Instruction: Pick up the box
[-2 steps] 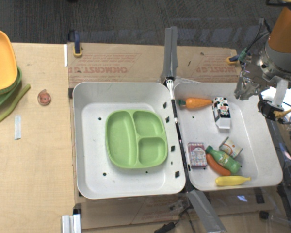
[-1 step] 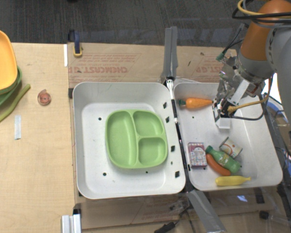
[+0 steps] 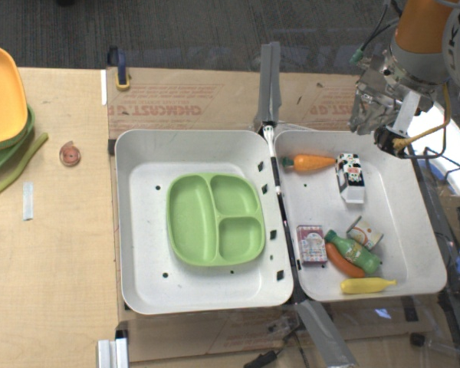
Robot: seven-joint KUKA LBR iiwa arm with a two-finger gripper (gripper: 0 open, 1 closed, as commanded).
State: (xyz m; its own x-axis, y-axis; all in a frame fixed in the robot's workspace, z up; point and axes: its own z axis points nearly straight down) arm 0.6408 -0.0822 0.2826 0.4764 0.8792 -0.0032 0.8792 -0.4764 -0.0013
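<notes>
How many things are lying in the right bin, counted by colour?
Orange: 2, carrot and a second orange piece
Green: 1, bottle
Yellow: 1, banana
Pink: 1, box
Black-and-white: 1, carton
Whitish: 1, small packet
Total: 7

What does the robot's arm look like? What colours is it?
The arm is grey with a wide orange band near its end. Below that sits the gripper, a clump of grey metal parts. Thin cables run along it, a green one on the left and a yellowish one trailing to the right.
</notes>
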